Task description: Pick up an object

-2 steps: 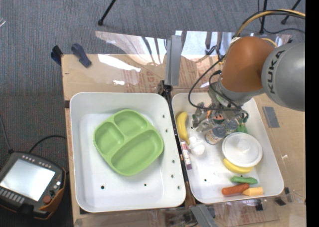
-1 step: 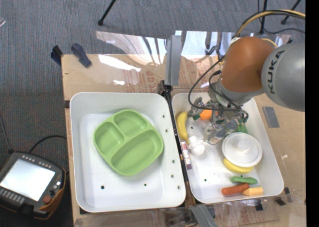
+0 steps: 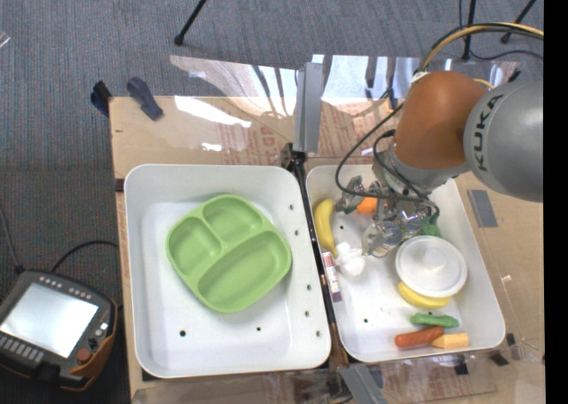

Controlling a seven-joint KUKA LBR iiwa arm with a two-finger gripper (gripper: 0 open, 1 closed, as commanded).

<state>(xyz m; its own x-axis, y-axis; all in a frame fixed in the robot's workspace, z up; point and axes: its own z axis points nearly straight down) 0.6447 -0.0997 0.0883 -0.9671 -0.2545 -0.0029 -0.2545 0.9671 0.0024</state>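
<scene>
My gripper [image 3: 383, 233] hangs low over the upper middle of the right bin [image 3: 484, 300], below the orange wrist band. Just left of it lies a yellow banana [image 3: 324, 223], and a small white object [image 3: 351, 260] sits by its lower left. A small orange piece [image 3: 366, 205] lies right behind the gripper. A white bowl [image 3: 431, 265] stands to its lower right, partly over a second yellow banana [image 3: 422, 298]. A bit of green [image 3: 431, 230] peeks out beside the wrist. Whether anything is held is hidden by the wrist.
At the right bin's front lie a green pepper [image 3: 435, 320], a red-orange carrot-like piece [image 3: 418, 337] and a yellow block [image 3: 452, 340]. The left bin [image 3: 151, 340] holds a green divided plate [image 3: 229, 252]. A teach pendant [image 3: 53, 327] lies on the floor at lower left.
</scene>
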